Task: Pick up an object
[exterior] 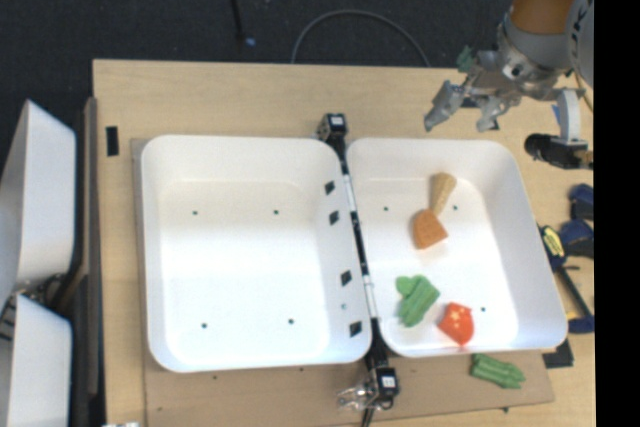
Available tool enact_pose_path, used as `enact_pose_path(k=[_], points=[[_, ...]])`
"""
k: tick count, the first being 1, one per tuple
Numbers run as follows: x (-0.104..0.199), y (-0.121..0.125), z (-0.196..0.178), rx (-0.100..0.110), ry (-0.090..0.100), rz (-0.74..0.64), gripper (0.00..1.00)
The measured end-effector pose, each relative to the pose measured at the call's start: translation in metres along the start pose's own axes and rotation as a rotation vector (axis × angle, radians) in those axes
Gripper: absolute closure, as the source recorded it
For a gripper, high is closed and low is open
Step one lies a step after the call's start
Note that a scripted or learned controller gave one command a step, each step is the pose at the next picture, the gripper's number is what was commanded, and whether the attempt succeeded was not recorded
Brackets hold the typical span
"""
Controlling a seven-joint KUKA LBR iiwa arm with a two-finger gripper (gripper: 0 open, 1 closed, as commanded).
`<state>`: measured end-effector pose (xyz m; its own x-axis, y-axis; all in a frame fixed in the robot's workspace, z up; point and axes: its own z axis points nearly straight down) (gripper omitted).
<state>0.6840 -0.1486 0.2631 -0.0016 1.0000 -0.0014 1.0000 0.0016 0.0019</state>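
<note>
Claw: the claw [464, 109] hangs over the far edge of the table [230, 93], just beyond the far rim of the right bin [520, 185]; its two fingers are spread apart and nothing sits between them.
Arm: grey with an orange band, reaching in from the far right.
Right bin: holds the candidates — an orange wedge-like piece [429, 231] with a tan cone-shaped piece [441, 190] touching its far side, both near the bin's middle; nearer the camera, a green piece [415, 300] just beside a red piece [456, 323].
Left bin: the left bin [160, 215] is bare white floor, with small dark dots.
Outside the bins: a second green piece [497, 372] lies on the table just past the right bin's near rim.
Step in hand: approach, by my reading — no object has been chosen or touched yet.
Next move: the claw would need to travel nearward over the right bin, line up over one piece, then descend open. The orange and tan pair are closest, but since they touch, a clean grip on one may be harder than on the red piece.
</note>
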Motion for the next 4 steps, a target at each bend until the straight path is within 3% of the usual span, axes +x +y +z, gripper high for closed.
enact_pose_path(k=[1,2,3,4], points=[[-0.041,-0.023,0.115,0.012,0.000,0.005,0.00],[-0.013,-0.076,0.165,0.009,0.003,0.003,0.00],[-0.016,-0.071,0.150,-0.003,0.001,0.007,1.00],[0.040,-0.090,0.086,-0.003,0.002,-0.004,1.00]])
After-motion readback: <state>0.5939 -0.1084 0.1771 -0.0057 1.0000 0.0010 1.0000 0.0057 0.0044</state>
